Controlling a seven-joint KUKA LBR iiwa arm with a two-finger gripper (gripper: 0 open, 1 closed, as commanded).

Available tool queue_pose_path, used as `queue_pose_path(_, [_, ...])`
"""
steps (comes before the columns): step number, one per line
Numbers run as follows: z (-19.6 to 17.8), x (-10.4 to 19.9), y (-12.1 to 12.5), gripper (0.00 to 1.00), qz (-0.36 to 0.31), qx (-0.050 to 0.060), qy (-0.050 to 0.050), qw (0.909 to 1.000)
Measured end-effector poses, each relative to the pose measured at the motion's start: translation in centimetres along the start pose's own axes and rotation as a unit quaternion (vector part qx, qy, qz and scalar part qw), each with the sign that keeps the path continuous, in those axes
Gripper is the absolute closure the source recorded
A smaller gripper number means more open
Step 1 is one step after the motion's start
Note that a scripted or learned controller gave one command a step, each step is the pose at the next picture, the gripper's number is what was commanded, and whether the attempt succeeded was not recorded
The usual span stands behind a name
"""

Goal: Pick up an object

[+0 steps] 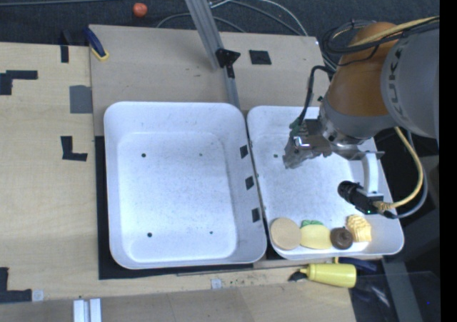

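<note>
The objects to be picked lay bunched in a short row along the near edge of the right bin (285, 135), the row's long axis running left to right, parallel to that rim. Five pieces could be counted there: a round tan disc (285, 233) lying flat at the left end, a small green piece (311, 224) just behind its neighbour, a pale yellow lump (315, 237), a dark brown round piece (342, 239), and a ridged yellow piece (358, 227) at the right end, tilted slightly. They touched or nearly touched one another; none showed a clear pointing direction apart from the row itself.

The gripper (294, 159) hung over the bare middle of the right bin, well apart from the row and nearer the divide between bins. Nothing could be seen between its fingers, and whether they were spread or closed could not be told from this slant.

There were two white bins; the left bin (171, 117) stood beside the right. One yellow-handled tool (330, 274) lay on the bench just outside the right bin's near rim. A small orange ball (140, 8) sat on the dark floor beyond the bench. A grey post (203, 13) slanted down to the bins' far edge. A black cable fitting (355, 194) hung from the arm over the right bin, just behind the ridged yellow piece.
</note>
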State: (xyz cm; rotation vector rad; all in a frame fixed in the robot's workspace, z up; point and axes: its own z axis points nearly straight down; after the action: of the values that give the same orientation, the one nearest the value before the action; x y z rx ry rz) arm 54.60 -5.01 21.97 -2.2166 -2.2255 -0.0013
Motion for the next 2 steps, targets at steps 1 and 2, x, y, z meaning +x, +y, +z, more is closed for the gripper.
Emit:
queue_pose_path(1, [-1.3,5.4,-0.3,1.00,0.000,0.000,0.000,1.0000])
queue_pose_path(2, [-2.1,10.5,-0.8,1.00,-0.001,0.000,0.000,1.0000])
